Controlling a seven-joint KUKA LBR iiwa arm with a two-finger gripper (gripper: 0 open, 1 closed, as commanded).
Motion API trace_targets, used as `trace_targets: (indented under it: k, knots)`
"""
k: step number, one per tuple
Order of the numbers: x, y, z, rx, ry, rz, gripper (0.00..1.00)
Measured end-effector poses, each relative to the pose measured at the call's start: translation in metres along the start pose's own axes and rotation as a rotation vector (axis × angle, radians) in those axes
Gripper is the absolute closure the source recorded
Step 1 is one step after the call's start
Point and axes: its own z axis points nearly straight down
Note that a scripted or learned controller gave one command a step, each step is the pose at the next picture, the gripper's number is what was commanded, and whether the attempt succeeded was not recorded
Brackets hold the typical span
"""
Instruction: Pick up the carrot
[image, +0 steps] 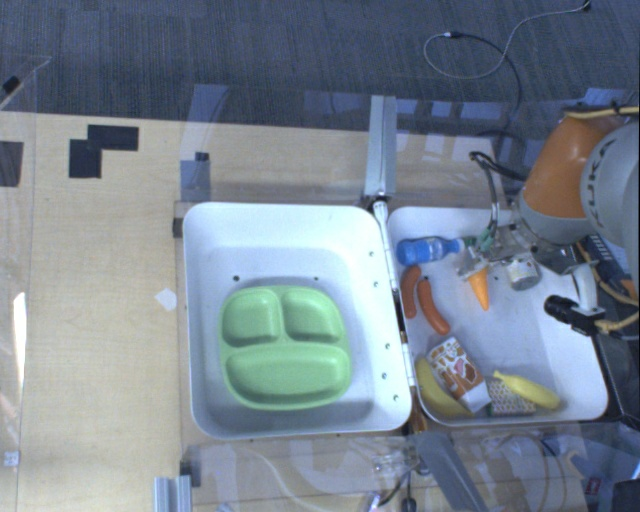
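Desk (100, 300): light wood, carrying two shallow white bins side by side. Left bin (200, 300) holds a green divided plate (286, 346). Right bin (590, 395) holds the clutter.

Arm (590, 180) enters from the right, orange band above the wrist, head over the far part of the right bin.

Right bin contents, larger to smaller: blue bottle (428, 249) at the far left corner; banana (526, 389) and a printed snack box (459, 372) at the near edge; two reddish sausages (432, 305) near the left wall.

Carrot (481, 286): small, orange, tapered, in the far middle of the right bin. Long axis runs roughly far-to-near, tip pointing near.

Jaws (487, 262): the carrot's far end sits right at them, body hanging out toward the near side. Whether they are apart or clamped on it cannot be told; the hardware there is too cluttered.

Judgement: any grip must sit across the carrot's thick far end.
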Motion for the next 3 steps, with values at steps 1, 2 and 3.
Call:
trace_targets:
  k: [1, 2, 3]
  knots:
    - [0.038, 0.044, -0.088, 0.010, 0.001, -0.040, 1.00]
    - [0.038, 0.044, -0.088, 0.010, 0.001, -0.040, 0.00]
    - [0.017, -0.003, 0.000, 0.005, 0.000, -0.048, 0.00]
